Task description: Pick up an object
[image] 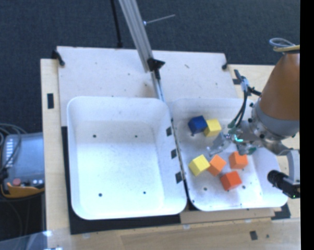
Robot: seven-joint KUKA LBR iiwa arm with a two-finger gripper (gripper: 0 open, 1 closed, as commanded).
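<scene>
The grey KUKA arm with its orange band (pixel 284 85) enters from the right edge of the camera view and slants down and leftward. Below the band sits a grey wrist collar (pixel 274 125). From the collar, the metal two-finger gripper (pixel 223 144) stretches leftward, angled low, with thin cables running alongside the wrist.

Two shallow white bins, left (pixel 81 202) and right (pixel 198 204): smooth moulded plastic by the look, slight sheen, dark specks on the floors. Pale wooden-looking bench (pixel 50 155), matt, with a speckled matt white board (pixel 105 69) along its far edge. Slanted ribbed silver metal bar (pixel 136 27), dull shine. Small blue cube (pixel 197 124), two yellow cubes (pixel 213 127) (pixel 200 164) and three orange cubes (pixel 217 164) (pixel 238 160) (pixel 231 180): matt, flat-coloured faces. Orange arm band (pixel 285 87) smooth, softly glossy. Dark floor (pixel 32 20) rough, carpet-like.
</scene>
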